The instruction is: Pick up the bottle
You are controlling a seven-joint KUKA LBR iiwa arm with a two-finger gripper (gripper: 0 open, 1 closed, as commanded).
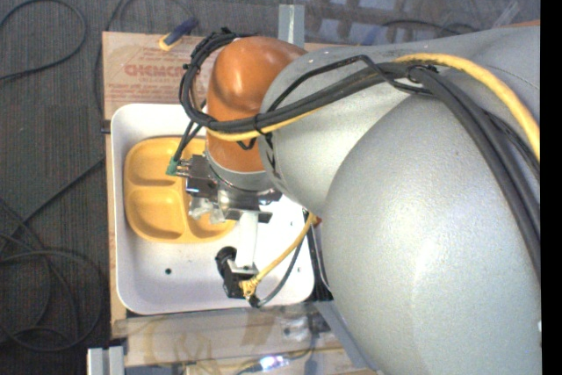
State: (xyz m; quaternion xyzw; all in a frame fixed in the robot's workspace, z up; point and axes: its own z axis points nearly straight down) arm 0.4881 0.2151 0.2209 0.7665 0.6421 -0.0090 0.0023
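The arm (395, 189) hangs over the left bin (149, 277), above a yellow thing (154, 189), possibly the bottle; the wrist hides the gripper, so its state cannot be told.

1. On my feed I see red printed lettering on the brown cardboard sheet (140, 75) lying under the white bin (123, 277), at the upper left
2. The arm (395, 189) covers the right part of that print, and what shows is too blurred for me to spell out
3. I find no other text, number or label that I can read
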